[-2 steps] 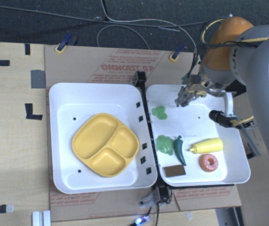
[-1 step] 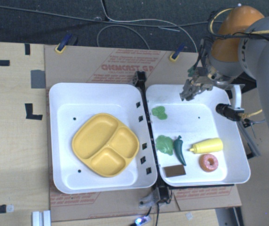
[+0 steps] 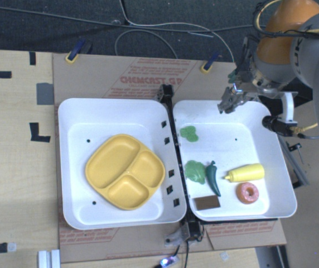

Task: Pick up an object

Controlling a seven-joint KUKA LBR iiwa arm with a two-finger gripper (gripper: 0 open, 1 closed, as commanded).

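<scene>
A robot gripper [image 3: 228,106] hovers over the right bin's [image 3: 278,166] far edge, holding nothing visible; its opening cannot be told. The toys below lie ungrasped, including a yellow bottle [image 3: 245,173].

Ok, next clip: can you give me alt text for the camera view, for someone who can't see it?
The gripper hangs over the right bin's far rim, holding nothing visible. That bin holds a yellow bottle, a pink ring, a brown block, a dark green pepper and two green pieces. The left bin holds a yellow divided plate.
</scene>
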